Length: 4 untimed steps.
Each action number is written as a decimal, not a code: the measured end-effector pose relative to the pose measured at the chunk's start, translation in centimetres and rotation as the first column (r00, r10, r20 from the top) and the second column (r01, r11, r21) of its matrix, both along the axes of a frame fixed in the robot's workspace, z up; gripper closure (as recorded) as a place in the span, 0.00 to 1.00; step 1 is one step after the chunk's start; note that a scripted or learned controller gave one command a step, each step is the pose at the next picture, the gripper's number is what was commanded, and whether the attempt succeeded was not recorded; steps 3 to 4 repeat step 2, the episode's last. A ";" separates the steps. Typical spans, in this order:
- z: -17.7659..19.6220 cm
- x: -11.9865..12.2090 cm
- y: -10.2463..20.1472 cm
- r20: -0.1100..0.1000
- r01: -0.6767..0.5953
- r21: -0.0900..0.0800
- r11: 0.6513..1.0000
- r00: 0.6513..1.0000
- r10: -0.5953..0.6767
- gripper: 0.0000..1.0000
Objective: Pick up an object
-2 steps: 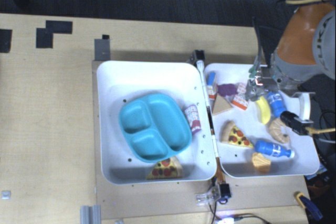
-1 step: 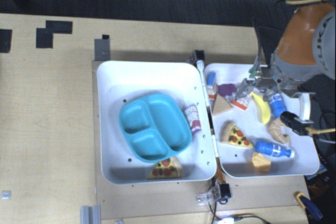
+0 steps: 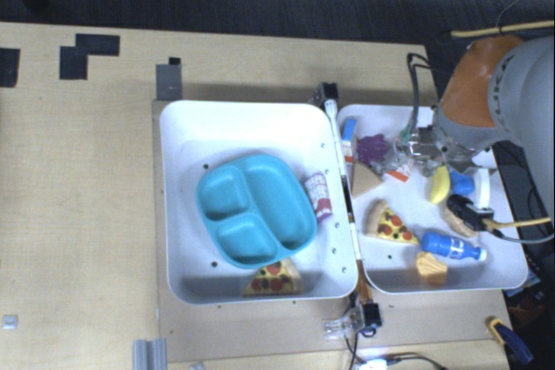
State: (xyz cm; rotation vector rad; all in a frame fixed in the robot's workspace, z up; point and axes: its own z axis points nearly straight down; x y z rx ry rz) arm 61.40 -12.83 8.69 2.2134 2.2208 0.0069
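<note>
In the camera view, the arm [image 3: 503, 95] reached in from the right over the right bin [image 3: 512, 277], its hand [image 3: 419, 148] low beside a purple toy [image 3: 375, 150]; whether the hand was spread or closed could not be told. That bin also held a yellow banana [image 3: 440, 184], one pizza slice [image 3: 390, 225] and a blue bottle [image 3: 451, 246]. The left bin [image 3: 182, 186] held one blue divided plate [image 3: 254, 208], a small can [image 3: 318, 195] and a second pizza slice [image 3: 273, 277]. Both bins sat on the tan surface [image 3: 78, 212].

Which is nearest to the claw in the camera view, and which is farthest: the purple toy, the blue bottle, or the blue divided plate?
From the claw:
1. Purple toy, right bin, just beside it.
2. Blue bottle, right bin, near the front.
3. Blue divided plate, left bin.
</note>
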 end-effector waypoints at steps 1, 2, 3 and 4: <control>1.2 0.2 0.0 0.005 -0.003 -0.001 1.000 1.000 0.003 1.00; 9.9 2.5 7.6 -0.001 -0.004 0.003 1.000 1.000 0.004 1.00; 9.9 2.5 7.6 -0.001 -0.004 0.003 1.000 1.000 0.004 1.00; 9.9 2.5 7.6 -0.001 -0.004 0.003 1.000 1.000 0.004 1.00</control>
